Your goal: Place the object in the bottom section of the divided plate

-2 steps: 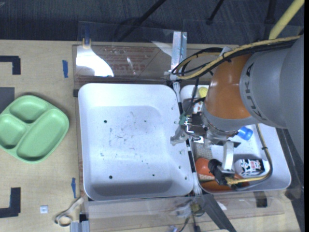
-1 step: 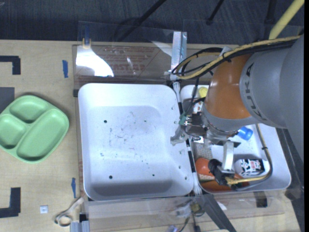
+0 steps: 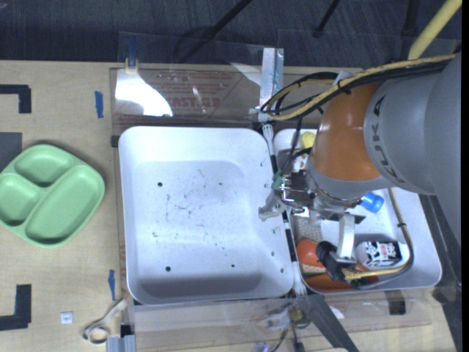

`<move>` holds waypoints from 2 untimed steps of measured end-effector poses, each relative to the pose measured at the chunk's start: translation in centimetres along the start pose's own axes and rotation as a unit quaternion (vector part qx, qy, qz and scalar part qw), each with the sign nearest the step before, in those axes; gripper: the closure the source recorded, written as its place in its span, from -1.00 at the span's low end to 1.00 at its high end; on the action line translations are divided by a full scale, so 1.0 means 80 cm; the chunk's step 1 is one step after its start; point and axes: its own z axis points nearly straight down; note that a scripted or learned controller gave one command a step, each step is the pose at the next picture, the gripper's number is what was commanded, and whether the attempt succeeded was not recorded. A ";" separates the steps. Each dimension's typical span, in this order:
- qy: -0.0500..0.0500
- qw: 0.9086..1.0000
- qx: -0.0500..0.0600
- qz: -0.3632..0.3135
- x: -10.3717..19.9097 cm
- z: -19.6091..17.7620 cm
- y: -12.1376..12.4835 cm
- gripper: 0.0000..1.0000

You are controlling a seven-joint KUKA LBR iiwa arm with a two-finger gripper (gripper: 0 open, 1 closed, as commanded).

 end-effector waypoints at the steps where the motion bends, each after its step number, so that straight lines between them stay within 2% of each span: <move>1: 0.000 1.000 0.000 -0.002 0.002 0.000 -0.031 -1.00; 2: 0.000 1.000 -0.001 -0.002 0.002 0.000 -0.031 -1.00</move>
